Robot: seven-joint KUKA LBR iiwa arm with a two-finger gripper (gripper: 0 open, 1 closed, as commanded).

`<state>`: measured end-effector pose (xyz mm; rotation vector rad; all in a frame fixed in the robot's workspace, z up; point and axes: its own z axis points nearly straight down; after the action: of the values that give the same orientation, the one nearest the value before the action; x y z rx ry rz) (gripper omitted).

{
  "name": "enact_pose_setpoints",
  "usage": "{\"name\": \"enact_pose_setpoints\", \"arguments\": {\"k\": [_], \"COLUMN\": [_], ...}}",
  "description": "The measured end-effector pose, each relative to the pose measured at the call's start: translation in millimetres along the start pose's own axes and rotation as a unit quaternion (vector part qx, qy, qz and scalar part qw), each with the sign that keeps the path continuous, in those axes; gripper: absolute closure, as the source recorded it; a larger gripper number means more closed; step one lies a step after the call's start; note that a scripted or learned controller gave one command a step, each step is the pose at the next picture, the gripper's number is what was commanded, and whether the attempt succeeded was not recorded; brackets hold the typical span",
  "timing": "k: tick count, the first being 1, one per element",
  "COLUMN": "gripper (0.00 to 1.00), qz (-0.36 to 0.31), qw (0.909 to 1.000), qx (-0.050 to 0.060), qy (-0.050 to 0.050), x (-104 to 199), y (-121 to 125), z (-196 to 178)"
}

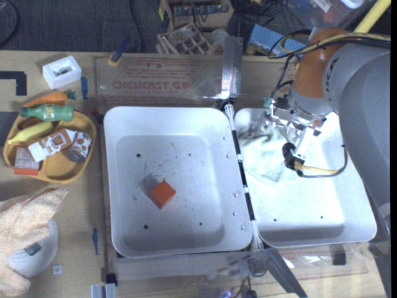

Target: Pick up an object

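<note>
Orange block (163,194) in left bin (124,129); jaws (273,124) over right bin (322,216)

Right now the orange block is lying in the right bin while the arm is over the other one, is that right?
Not quite. The camera view shows the orange block in the left bin, and the arm is over the right bin, not the other way round.

The arm (347,73) runs off the right edge; its pincer (268,124) is blurred.

block (163,193) in left bin (124,129) | pincer (268,124) over right bin (322,222)
</note>
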<state>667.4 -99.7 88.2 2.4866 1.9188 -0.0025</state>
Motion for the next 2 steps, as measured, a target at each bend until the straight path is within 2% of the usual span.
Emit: {"name": "enact_pose_setpoints", "arguments": {"k": [1, 2], "gripper": [0.00, 0.00], "qz": [0.000, -0.007], "qw": [1.0000, 1.0000], "qx": [0.000, -0.001], "qy": [0.000, 0.000], "x": [0.1, -53.0], "y": [0.0, 13.9], "z": [0.0, 0.4]}}
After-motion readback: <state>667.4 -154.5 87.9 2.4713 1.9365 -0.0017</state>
